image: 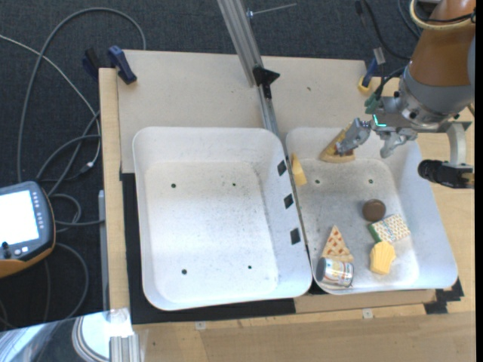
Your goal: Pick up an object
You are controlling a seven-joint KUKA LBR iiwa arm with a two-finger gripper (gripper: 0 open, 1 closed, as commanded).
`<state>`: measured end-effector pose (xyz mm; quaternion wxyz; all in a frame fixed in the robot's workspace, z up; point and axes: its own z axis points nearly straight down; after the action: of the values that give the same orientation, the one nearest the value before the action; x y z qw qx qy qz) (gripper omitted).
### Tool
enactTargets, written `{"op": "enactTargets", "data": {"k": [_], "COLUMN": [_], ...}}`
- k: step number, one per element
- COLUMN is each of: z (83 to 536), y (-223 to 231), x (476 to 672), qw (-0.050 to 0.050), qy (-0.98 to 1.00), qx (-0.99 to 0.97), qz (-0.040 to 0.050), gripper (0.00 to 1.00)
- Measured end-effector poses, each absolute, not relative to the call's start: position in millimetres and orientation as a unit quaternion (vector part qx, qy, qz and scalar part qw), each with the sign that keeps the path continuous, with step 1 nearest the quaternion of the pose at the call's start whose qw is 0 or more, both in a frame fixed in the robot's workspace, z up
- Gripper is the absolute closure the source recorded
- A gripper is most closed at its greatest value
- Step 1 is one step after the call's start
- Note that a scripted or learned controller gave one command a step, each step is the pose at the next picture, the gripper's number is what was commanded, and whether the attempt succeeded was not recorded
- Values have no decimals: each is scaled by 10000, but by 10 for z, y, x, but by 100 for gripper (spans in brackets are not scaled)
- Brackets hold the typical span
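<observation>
So: bench point(189, 89) carries two shallow white bins side by side. Left bin point(151, 202) is the bigger-looking one from this angle; right bin point(430, 225) holds all the clutter. Arm point(441, 51) comes in from the right, orange band above grey wrist, over the far right corner of the right bin.

Gripper point(375, 136) sits at the right bin's far edge, fingers spread apart. A tan wedge-shaped object point(336, 151) is at the left fingertip, touching it as far as I can see, raised against the bin's back wall. It's not between the fingers, it's off to the left side of them; right finger is well clear of it.

Rest of the right bin, toward the near side: pizza-slice toy point(336, 243), silver can point(336, 272) just below it, yellow corn-like piece point(383, 258), patterned packet point(392, 228) just above that, brown ball point(374, 210). Small yellow block point(299, 170) at the rim between bins.
</observation>
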<state>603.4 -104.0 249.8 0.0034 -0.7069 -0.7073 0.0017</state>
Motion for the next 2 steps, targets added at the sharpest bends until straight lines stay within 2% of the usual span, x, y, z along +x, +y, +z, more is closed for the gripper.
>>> {"op": "enactTargets", "data": {"k": [1, 2], "z": [2527, 1955], "y": [-1040, -948], "x": [6043, 6074], "qw": [12, 33], "qy": [-7074, -7075], "qx": [-7068, -7067], "qz": [0, 19], "gripper": [0, 0]}}
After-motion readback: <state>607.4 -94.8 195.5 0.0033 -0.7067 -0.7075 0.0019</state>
